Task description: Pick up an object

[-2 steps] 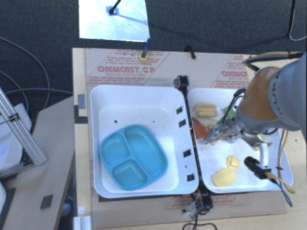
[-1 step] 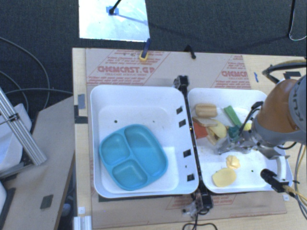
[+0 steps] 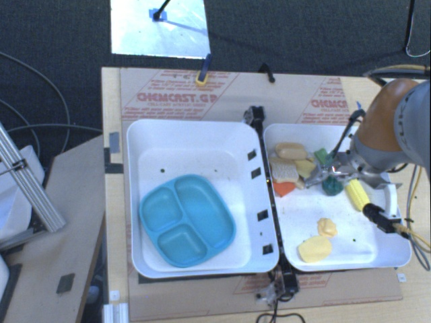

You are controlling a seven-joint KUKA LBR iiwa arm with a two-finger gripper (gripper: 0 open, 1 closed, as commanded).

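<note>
While the gripper (image 3: 322, 175) hangs low in the right bin (image 3: 350, 247) beside the teal piece (image 3: 332, 186), its grip state cannot be told; judged an approach, needing a clean close next.

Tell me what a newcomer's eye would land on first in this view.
Most likely the blue divided plate, lying alone in the left bin. Next, the grey arm with its orange band, reaching in from the right with its gripper low over a cluster of toy foods in the right bin, near a yellow corn cob and a teal piece.
</note>
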